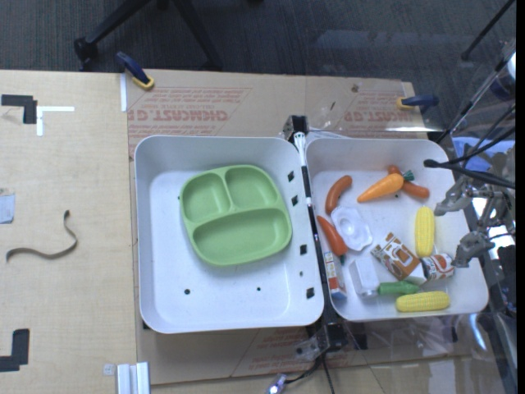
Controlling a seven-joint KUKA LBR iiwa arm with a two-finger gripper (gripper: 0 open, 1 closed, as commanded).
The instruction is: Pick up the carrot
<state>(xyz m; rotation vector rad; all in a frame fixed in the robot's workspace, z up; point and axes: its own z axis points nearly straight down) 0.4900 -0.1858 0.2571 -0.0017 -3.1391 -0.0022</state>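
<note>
The carrot (pixel 381 189) is orange with a green top and lies in the back part of the right bin (pixel 373 148), tip pointing left. A smaller orange-red piece (pixel 415 191) lies just to its right. My gripper (pixel 462 226) hangs over the bin's right edge, to the right of and nearer than the carrot, well apart from it. Its two metal fingers (pixel 453 203) stand apart, open, with nothing between them.
The right bin also holds two red sausages (pixel 337 194), two corn cobs (pixel 424 230), a white lid (pixel 353 226), a brown packet (pixel 396 257) and a green piece (pixel 398 287). A green divided plate (pixel 236 215) sits in the left bin (pixel 156 245).
</note>
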